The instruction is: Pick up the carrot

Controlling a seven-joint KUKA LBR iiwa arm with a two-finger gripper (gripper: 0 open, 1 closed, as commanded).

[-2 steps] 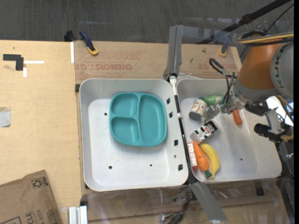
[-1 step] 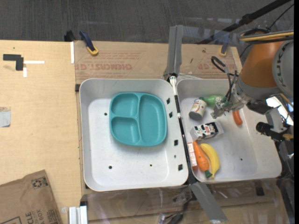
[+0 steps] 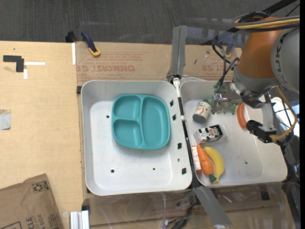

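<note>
A: What sits closest to us?

B: A brown cardboard box [image 3: 29, 202] in the lower left corner, well left of the banana [image 3: 217, 162].

A: And the carrot?

B: The carrot [image 3: 206, 161] lies in the right bin [image 3: 248, 168], touching the banana's left side, near the bin's front left corner. A red-and-white strip [image 3: 194, 157] lies just left of the carrot.

A: What else is near the banana?

B: A small black-and-white box [image 3: 209, 133] lies just above it, and a little cup [image 3: 202, 110] on its side farther up. An orange-red thing [image 3: 241, 115] lies up and right.

A: The hand?

B: The gripper [image 3: 223, 100] hangs well above the banana, beside the cup. Open or closed, I cannot tell.

A: The other bin?

B: The left bin [image 3: 95, 142] holds a teal divided plate [image 3: 141, 121], well left of the banana.
</note>
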